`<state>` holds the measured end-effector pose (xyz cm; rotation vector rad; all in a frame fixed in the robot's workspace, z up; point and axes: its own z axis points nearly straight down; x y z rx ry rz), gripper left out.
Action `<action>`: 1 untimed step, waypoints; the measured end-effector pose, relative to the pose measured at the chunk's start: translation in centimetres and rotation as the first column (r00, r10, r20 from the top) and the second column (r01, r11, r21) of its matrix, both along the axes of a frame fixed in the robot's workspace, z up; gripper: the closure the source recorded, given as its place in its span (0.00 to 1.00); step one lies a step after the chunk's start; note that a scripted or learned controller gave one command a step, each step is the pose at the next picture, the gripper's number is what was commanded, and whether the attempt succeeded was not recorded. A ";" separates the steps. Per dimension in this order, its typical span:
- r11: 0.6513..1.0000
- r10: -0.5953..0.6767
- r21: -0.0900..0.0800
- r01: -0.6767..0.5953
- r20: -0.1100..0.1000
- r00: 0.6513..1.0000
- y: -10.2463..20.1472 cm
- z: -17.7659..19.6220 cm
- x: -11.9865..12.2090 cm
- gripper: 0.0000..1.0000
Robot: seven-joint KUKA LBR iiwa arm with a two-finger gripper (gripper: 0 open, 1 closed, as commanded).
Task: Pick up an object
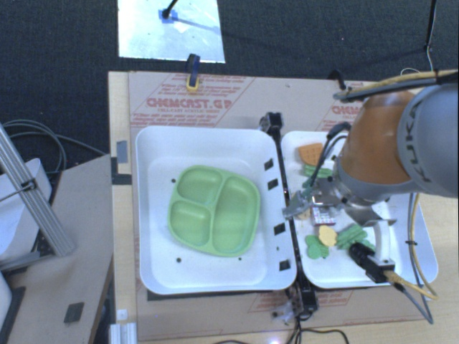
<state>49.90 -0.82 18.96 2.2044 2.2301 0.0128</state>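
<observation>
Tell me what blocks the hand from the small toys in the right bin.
Nothing visible blocks it. The hand hangs over the right bin, above the yellow piece and green pieces. The arm's bulk hides part of the bin.

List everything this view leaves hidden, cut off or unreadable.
- End effector: in the camera view the arm's orange band covers most of it; finger state unreadable.
- Right bin: its middle is hidden under the arm.
- Small items there, an orange piece, green pieces and a yellow one: too small and partly covered to identify.
- Arm: cut off by the right edge.
</observation>
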 end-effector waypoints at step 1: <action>1.000 -0.001 0.002 0.001 -0.010 1.000 6.0 -0.6 -1.3 0.00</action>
